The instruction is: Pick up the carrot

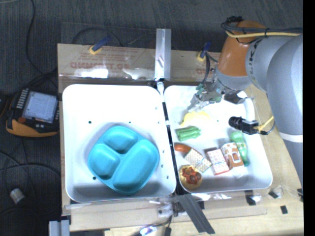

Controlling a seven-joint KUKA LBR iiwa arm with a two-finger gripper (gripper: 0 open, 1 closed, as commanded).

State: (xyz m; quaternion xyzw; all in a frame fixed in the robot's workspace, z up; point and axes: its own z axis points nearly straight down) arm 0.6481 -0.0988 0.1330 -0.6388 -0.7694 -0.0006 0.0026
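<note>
A blue sectioned tray [124,158] lies in the left bin [74,102]; a green bottle [239,146] lies in the right bin [261,181].

My robotics lab test bench.

I work at a plywood bench [123,60] on dark carpet [29,28], with two white bins [74,132] clamped side by side, loose cables [19,4] trailing over the floor and a control pendant [34,109] lying beside the bench.

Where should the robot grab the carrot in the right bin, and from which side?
Probably across the middle of the carrot, coming straight down from above. It lies flat, its length running roughly left to right against the divider between the bins, with a checkered packet close below. The jaws would best straddle its narrow width, where the green toy above leaves some room.
</note>
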